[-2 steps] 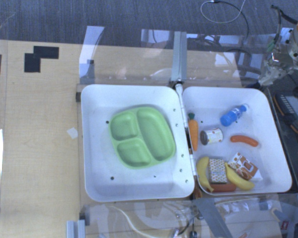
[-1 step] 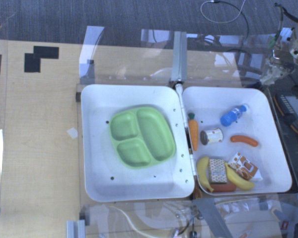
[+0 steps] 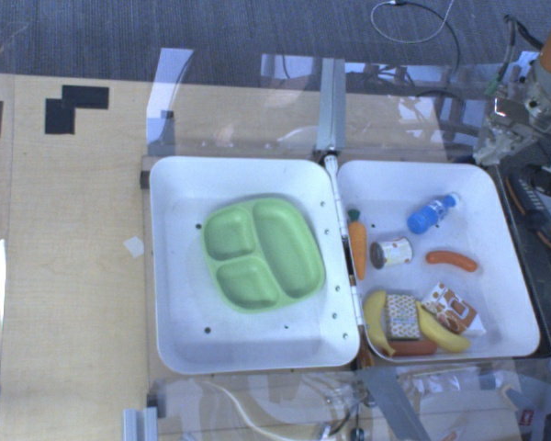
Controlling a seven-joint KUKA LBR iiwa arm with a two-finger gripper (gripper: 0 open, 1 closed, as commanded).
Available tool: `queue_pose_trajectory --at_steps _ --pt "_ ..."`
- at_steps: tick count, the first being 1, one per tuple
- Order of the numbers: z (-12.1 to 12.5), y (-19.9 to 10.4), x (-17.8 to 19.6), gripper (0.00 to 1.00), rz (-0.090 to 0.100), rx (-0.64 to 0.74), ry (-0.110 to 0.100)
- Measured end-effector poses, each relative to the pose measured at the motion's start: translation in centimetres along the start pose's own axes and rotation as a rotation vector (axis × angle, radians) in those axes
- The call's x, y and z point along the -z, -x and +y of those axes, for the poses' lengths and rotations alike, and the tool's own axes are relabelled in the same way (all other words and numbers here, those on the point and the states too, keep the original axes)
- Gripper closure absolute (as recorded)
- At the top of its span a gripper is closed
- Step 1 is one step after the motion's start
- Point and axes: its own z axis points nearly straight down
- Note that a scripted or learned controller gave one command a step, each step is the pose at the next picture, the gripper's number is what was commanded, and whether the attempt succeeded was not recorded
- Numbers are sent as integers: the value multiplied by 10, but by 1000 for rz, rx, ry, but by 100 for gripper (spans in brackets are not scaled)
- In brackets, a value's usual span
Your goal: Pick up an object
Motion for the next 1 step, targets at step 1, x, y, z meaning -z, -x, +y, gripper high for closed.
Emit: queue_pose_trajectory --at_steps 1 --pt "1 -2 13 100 0 6 6"
